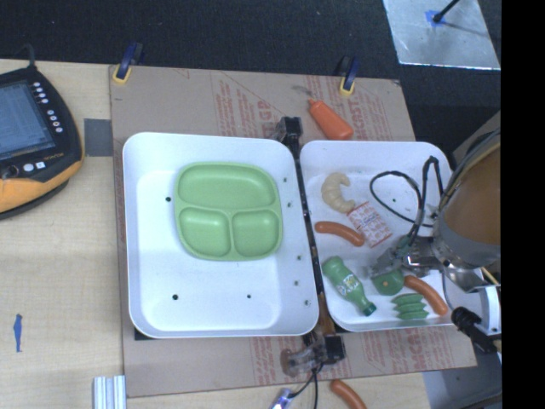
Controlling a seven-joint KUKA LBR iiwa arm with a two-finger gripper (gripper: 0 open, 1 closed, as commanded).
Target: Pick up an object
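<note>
On the wooden bench, the right bin (pixel 423 153) holds toy foods while the gripper (pixel 393 268), its jaw state impossible to tell, hangs low over a green piece (pixel 390 283) beside the green bottle (pixel 347 285), apparently mid-approach, needing a settled closing.

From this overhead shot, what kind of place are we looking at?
Probably a robot lab test bench: two shallow white plastic bins clamped to brown cardboard, toy food like a green plastic bottle, and an orange-edged handheld control pendant.
</note>
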